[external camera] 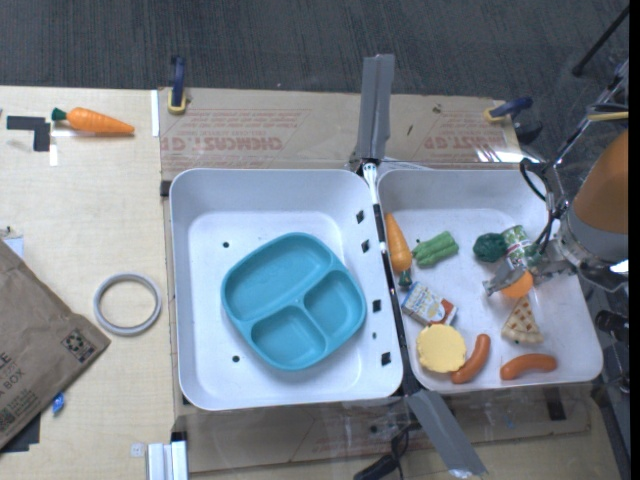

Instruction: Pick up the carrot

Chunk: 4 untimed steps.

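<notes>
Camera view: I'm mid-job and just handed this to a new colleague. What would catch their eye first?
Probably the bright blue three-compartment plastic tray, alone in the left white bin. Next, the cluster of toy food in the right white bin, where an orange toy carrot lies against the left wall and the tool hovers over an orange piece near the right side. A second orange carrot lies on the bench at far upper left.

Robot lab: clamped cardboard (330,128), 2 bins (190,268).

Bench (90,198) with two white bins (185,268), carrot (95,121), tape ring (127,302).
</notes>
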Motion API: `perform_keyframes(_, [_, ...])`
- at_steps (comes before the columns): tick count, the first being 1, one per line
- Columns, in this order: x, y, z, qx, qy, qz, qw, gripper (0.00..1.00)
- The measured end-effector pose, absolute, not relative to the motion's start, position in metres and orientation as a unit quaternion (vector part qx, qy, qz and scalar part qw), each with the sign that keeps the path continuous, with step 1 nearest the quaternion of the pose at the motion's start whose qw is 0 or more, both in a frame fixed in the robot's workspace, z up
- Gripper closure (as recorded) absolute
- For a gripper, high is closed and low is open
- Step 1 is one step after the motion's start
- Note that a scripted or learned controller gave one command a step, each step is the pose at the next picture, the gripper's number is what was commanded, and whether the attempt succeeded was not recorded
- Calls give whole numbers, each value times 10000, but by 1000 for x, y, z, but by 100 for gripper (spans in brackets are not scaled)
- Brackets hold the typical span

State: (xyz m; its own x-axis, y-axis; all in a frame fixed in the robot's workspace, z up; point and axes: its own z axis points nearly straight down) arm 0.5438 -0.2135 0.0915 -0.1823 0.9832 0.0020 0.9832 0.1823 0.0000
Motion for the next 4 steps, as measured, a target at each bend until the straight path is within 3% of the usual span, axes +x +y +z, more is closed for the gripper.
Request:
perform_keyframes(1, [544,-215,101,-6406,-7679,-4,-9,100])
perform_keyframes(2, [597,-169,192,-6349,-7726,2,-7,100])
perform_keyframes(3, [597,-169,191,-6349,-7726,6,-3,0])
perform_keyframes(4, [529,-150,150,-6540,-7565,9,10,0])
